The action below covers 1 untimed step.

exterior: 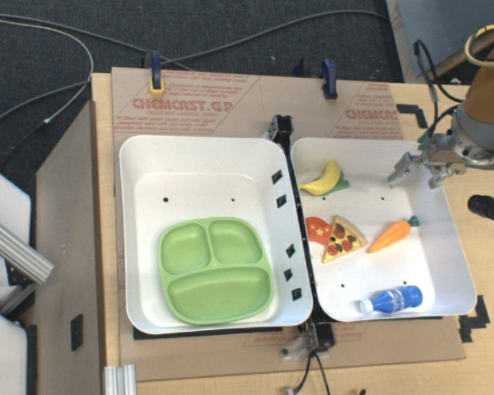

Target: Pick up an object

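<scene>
Two shallow white plastic bins sit side by side on the cardboard-covered bench [230, 89]. The left bin [140, 220] holds a light green, three-compartment plastic plate [216, 268], lying flat toward that bin's near edge.

The right bin [445, 278] carries the loose things. A yellow toy banana with a green tip [323, 179] lies near the bin's far-left corner. A triangular toy pizza slice with dark toppings [342, 238] rests near the left wall, touching a red, rounded toy piece [317, 230] just beside the divider. An orange toy carrot with a green stub [391, 235] lies at a slant near the bin's middle — apart from the pizza slice. A small blue plastic bottle with a clear neck [392, 300] lies on its side close to the near edge.

The grey two-finger gripper [420, 169] hangs over the far-right corner of the right bin, its fingers [400, 171] spread apart with nothing between them — well apart from the carrot and the banana. The arm's orange band [486, 97] shows above it at the right edge.
</scene>
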Each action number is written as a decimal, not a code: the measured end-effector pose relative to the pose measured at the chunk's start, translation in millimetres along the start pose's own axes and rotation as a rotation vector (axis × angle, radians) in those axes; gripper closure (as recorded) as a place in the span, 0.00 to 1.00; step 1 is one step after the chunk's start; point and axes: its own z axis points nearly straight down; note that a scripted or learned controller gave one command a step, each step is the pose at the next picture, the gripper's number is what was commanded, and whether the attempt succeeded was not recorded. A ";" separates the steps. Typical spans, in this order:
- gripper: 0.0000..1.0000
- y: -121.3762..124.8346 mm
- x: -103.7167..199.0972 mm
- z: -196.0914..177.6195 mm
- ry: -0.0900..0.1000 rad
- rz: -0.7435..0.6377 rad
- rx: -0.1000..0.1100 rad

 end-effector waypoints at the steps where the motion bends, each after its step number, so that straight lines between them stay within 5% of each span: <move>1: 0.00 0.7 9.9 61.7 0.001 0.000 0.002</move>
